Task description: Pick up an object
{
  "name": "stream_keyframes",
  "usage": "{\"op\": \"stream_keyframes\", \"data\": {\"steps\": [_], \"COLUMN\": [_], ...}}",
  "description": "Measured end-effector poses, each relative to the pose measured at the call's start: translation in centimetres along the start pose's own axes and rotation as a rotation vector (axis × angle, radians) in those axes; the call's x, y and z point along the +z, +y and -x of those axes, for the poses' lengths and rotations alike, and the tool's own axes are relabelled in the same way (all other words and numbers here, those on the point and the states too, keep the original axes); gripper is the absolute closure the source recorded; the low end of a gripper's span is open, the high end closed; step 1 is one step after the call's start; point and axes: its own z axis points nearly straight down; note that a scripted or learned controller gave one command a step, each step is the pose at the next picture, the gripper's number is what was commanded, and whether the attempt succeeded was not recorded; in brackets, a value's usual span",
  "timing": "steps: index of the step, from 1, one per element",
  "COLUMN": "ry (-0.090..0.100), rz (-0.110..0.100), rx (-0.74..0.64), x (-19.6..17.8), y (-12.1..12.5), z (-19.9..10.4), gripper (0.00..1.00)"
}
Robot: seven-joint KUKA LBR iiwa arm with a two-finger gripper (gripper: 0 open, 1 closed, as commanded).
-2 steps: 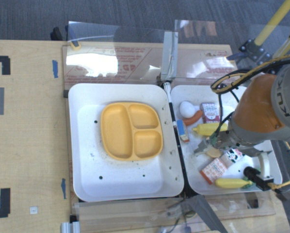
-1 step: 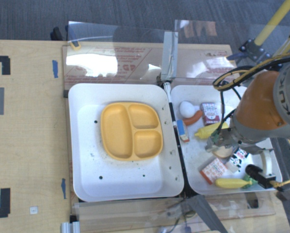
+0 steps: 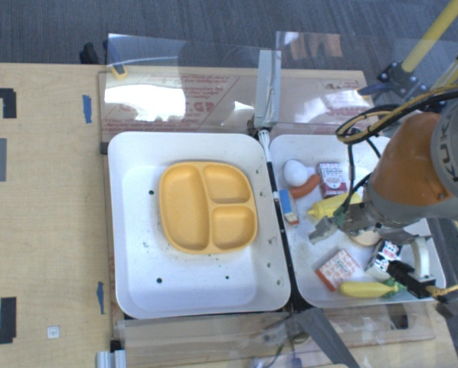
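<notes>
The hand (image 3: 326, 227) hangs low in the right bin (image 3: 305, 282), fingers parted and holding nothing, just beside a yellow banana-like piece (image 3: 328, 205). The left bin (image 3: 129, 205) carries a yellow divided tray (image 3: 207, 206). Among the smaller things, the red-and-white carton (image 3: 339, 268) just below the hand looks light and stiff, best pinched across its narrow sides. The white egg (image 3: 296, 172) further up looks smooth and likely to slip.

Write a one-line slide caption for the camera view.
KUKA arm's hand low over the cluttered right bin; yellow divided plate sits in the left bin.
</notes>
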Motion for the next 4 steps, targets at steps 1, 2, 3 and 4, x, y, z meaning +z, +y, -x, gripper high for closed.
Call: {"op": "stream_keyframes", "data": {"steps": [1,2,3,4], "ry": [0.007,0.010,0.004,0.019], "rz": [-0.013,-0.027,-0.015,-0.072], "rx": [-0.113,-0.252,-0.016,-0.129], "x": [-8.4,0.8,1.7,2.0], "y": [5.6,2.5,8.2,11.6], "z": [-3.5,2.0,3.1,3.5], "gripper": [0.00,0.00,0.00,0.00]}}
